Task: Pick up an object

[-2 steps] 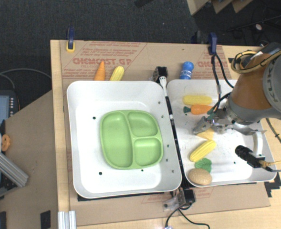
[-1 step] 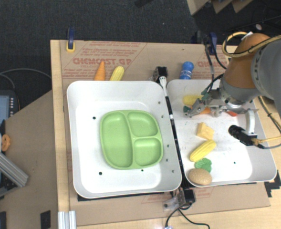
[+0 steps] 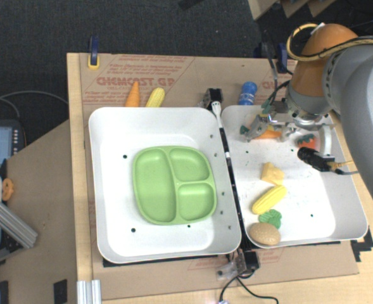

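My gripper [image 3: 266,125] is low over the far end of the right bin [image 3: 338,223], reaching in from the right. A small orange piece [image 3: 270,133] lies right under it, touching or nearly touching the gripper; a hold on it cannot be made out. Nearer the front of the same bin lie a pale yellow wedge [image 3: 273,172], a yellow corn cob [image 3: 268,199], a green broccoli piece [image 3: 271,218] and a tan round piece [image 3: 264,234].
The left bin [image 3: 110,144] holds a green divided plate [image 3: 173,183]. On the bench behind the bins lie an orange carrot [image 3: 132,95], a yellow piece [image 3: 155,97], a black item [image 3: 213,97] and a blue bottle [image 3: 248,94].
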Robot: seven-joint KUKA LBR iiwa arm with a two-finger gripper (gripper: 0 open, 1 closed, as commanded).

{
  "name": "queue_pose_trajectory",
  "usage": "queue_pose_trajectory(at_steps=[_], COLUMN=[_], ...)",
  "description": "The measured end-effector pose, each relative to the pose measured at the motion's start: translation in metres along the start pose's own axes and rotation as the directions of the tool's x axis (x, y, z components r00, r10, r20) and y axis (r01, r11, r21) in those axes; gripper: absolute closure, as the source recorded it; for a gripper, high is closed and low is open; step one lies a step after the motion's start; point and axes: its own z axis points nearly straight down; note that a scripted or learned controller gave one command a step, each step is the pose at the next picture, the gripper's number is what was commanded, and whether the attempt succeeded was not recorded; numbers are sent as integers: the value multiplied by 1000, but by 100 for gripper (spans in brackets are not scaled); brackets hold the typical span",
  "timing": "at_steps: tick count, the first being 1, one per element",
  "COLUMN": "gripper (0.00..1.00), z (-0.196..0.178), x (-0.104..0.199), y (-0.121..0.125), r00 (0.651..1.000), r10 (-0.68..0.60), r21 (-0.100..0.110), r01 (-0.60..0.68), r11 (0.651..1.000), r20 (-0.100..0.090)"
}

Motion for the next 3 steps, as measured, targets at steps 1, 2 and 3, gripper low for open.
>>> queue_pose_trajectory(at_steps=[1,2,3], gripper=[0,0,0], z=[-192,-69,-16], x=[-34,-26,-46], y=[6,-22,2], r00=[1000,1000,1000], r10=[2,2,0], r21=[-38,-5,-8], r01=[-2,-2,0], r11=[999,1000,1000], r20=[7,-3,0])
